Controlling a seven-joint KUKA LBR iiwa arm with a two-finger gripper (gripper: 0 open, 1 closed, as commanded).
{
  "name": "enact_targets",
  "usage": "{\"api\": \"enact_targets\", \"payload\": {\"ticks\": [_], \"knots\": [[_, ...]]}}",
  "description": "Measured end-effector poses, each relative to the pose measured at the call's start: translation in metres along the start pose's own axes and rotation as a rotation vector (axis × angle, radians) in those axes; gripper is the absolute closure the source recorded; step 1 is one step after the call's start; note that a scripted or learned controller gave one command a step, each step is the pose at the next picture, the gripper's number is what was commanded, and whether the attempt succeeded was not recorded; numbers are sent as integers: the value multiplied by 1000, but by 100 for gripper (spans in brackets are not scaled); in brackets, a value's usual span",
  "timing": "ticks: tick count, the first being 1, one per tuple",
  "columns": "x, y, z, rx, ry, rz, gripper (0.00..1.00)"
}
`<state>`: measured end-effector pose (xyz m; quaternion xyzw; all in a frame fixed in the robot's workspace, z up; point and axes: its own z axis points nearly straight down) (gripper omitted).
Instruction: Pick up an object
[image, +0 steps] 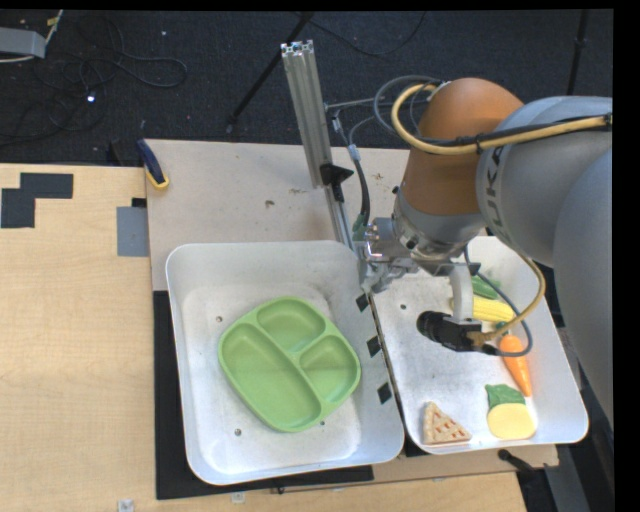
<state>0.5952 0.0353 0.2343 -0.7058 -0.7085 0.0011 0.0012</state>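
The grey arm (560, 200) reaches in from the right side, with its orange band (465, 140) above the wrist. The claw (378, 272) is low at the upper left corner of the right bin (420, 375), very close to the border where the two white bins meet. Whether the claw is released or clenched, I cannot tell, because the wrist covers it from above.

The things that can be picked lie mostly in the right bin. A toy corn cob (490, 305), yellow with green leaves, lies near the right wall, partly under the arm. Just below it is a toy carrot (517, 368), which points down toward the near edge. In the near part of this bin lies a toy pizza slice (443, 425), and beside it on the right a yellow toy piece (510, 415) with a green top. All of these are apart from the claw.

The left bin (190, 300) holds a green plate (290, 362) with three compartments, lying flat and turned at an angle.

Both bins stand on the tabletop (230, 190). Behind them a metal post (310, 110) stands, a little tilted
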Motion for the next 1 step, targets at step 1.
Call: {"api": "enact_targets", "payload": {"ticks": [1], "knots": [[45, 24, -6, -3, 0, 0, 100]]}}
